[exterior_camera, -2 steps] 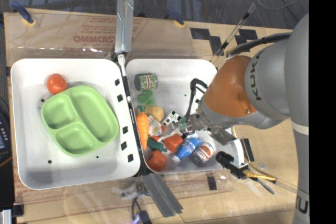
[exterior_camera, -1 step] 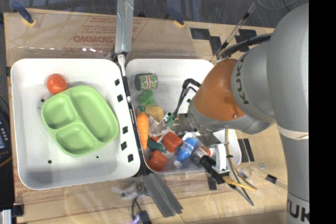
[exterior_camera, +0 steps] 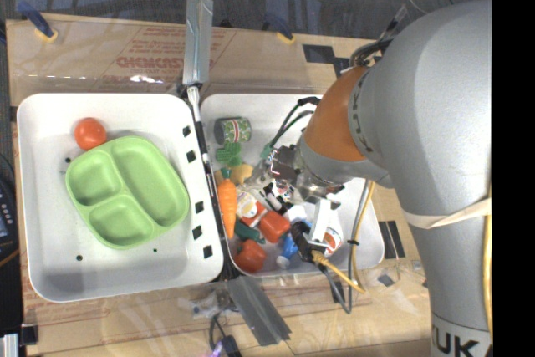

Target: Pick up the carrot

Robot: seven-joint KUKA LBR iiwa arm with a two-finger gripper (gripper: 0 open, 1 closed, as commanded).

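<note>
The carrot (exterior_camera: 226,207) is orange and long. It lies along the left wall of the right bin (exterior_camera: 375,243), with its narrow end toward the near side. My gripper (exterior_camera: 278,176) hangs low over the pile of toys in the middle of that bin, a short way right of the carrot and slightly farther back. Nothing of the carrot is seen in the gripper. The grey arm with its orange band (exterior_camera: 336,123) covers the right part of the bin.
Around the carrot lie a green can (exterior_camera: 233,130), a green piece (exterior_camera: 228,152), a yellow piece (exterior_camera: 242,173), a red block (exterior_camera: 274,226), a red round toy (exterior_camera: 250,257) and a white bottle (exterior_camera: 324,230). The left bin (exterior_camera: 42,263) holds a green divided plate (exterior_camera: 171,180) and a tomato (exterior_camera: 90,132).
</note>
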